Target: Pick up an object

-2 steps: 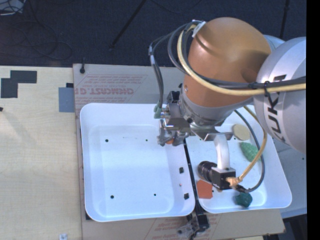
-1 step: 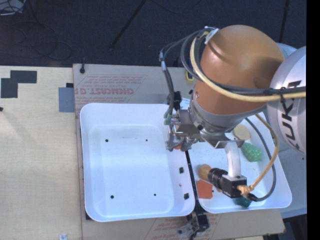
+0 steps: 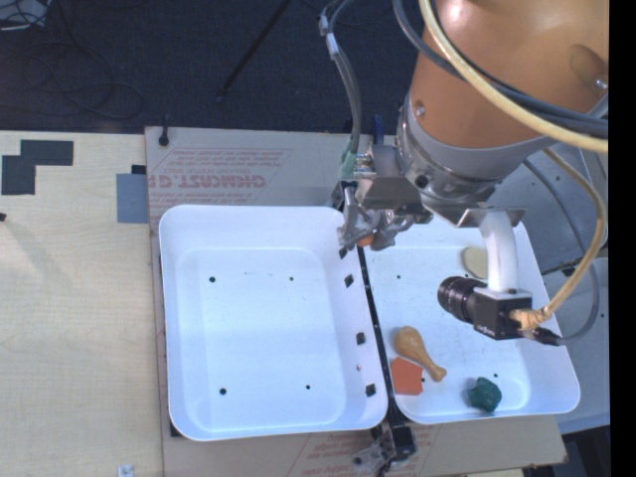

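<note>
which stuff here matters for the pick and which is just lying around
For the job:
- end effector, over the bins' divider
- drumstick, right bin
- orange block, touching the drumstick
- green lump, right bin's near corner
- pale disc, partly hidden by the arm

Just there:
- left bin
- cardboard sheet
- black camera on the arm

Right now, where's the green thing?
The green object lies in the right bin, near its front right corner, to the right of the orange block and drumstick-shaped toy.
</note>
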`<action>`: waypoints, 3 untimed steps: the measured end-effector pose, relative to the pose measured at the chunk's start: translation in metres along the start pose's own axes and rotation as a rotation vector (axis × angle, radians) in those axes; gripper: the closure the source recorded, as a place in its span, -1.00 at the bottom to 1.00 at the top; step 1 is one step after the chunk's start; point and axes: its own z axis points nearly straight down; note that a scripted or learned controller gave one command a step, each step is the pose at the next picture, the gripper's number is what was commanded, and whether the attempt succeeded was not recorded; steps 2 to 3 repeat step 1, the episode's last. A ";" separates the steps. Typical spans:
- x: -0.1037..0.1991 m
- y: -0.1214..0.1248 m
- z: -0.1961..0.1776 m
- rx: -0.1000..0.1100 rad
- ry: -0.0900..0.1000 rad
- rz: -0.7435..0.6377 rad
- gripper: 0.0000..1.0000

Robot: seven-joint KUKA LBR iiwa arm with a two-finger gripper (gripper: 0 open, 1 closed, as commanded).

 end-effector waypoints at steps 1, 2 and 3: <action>0.035 0.033 -0.023 0.009 -0.004 0.001 1.00; 0.035 0.033 -0.023 0.009 -0.004 0.001 1.00; 0.035 0.033 -0.023 0.009 -0.004 0.001 1.00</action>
